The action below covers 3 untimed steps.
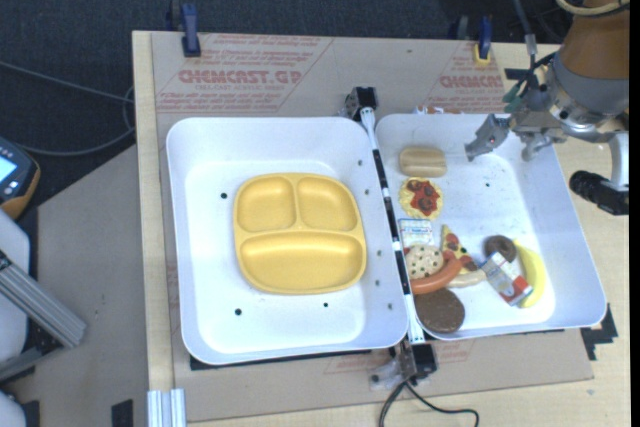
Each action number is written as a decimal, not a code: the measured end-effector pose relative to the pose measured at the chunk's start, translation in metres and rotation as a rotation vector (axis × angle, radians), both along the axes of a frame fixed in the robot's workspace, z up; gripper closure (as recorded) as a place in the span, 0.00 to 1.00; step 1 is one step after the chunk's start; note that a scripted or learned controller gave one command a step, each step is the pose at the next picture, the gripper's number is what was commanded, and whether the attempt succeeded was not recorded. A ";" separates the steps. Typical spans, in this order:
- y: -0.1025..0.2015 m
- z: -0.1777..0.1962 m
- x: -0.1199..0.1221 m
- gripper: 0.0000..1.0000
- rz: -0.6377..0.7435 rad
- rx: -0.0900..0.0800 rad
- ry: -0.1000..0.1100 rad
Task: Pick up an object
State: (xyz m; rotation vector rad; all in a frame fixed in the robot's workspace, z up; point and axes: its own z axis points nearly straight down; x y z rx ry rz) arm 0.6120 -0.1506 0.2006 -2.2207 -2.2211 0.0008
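1. Fingers point(487, 137) of the gripper point(508, 137) up over the top of the right bin point(560, 205); open or shut, cannot tell; nothing seen held.
2. "CHEMCAST GP" in red on the brown board point(250, 75).
3. Toy food down the right bin's left side: bread point(422, 160), pizza slice point(422, 197), cookie point(424, 262), hot dog point(445, 277), banana point(531, 273).
4. Yellow tray point(298, 233) in the left bin point(200, 215).
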 end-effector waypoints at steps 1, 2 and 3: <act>0.038 -0.113 -0.058 0.00 -0.003 0.005 0.005; 0.043 -0.111 -0.088 0.00 -0.003 -0.003 -0.017; 0.043 -0.102 -0.087 1.00 -0.002 -0.003 -0.017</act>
